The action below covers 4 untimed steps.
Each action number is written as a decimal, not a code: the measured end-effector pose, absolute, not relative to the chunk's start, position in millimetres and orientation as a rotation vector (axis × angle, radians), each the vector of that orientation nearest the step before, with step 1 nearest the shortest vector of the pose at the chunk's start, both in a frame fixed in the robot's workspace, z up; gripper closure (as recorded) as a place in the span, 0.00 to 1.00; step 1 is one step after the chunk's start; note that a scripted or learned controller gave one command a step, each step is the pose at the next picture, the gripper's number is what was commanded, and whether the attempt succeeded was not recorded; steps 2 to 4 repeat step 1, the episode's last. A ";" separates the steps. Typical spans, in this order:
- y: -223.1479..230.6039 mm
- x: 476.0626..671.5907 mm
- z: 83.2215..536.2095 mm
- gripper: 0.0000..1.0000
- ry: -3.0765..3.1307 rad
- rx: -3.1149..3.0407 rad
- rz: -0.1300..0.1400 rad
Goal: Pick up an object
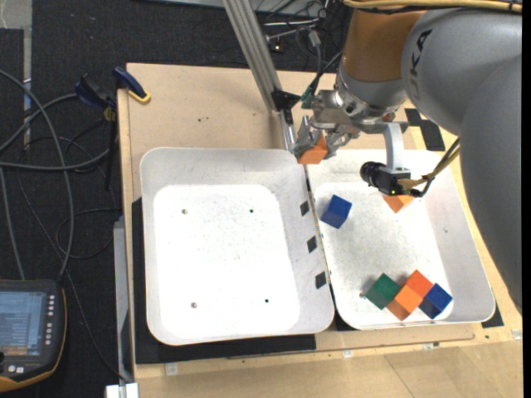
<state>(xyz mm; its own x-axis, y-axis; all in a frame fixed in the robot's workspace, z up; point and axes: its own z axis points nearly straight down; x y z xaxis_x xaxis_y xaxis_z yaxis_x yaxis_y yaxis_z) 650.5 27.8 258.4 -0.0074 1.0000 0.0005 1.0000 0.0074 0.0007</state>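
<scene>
My gripper hangs over the far left corner of the right bin, close to the divide between the two bins. A small orange block sits between its fingers, and the gripper is shut on it. A blue block lies in the right bin just below the gripper. Part of another orange block shows under a black fitting on the arm. At the bin's near edge a green block, an orange block and a blue block lie bunched together.
The left bin lies beside the right one. A slanted metal bar runs down to the bins' far edge near the gripper. Cables and blue clamps lie off the bench's left side. The big grey arm overhangs the right bin's far right.
</scene>
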 end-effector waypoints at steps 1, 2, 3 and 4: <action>81.8 646.5 252.5 1.00 2.230 2.215 -0.001; 81.8 646.5 252.5 1.00 2.230 2.215 -0.001; 81.8 646.5 252.5 1.00 2.230 2.215 -0.001; 81.8 646.5 252.5 1.00 2.230 2.215 -0.001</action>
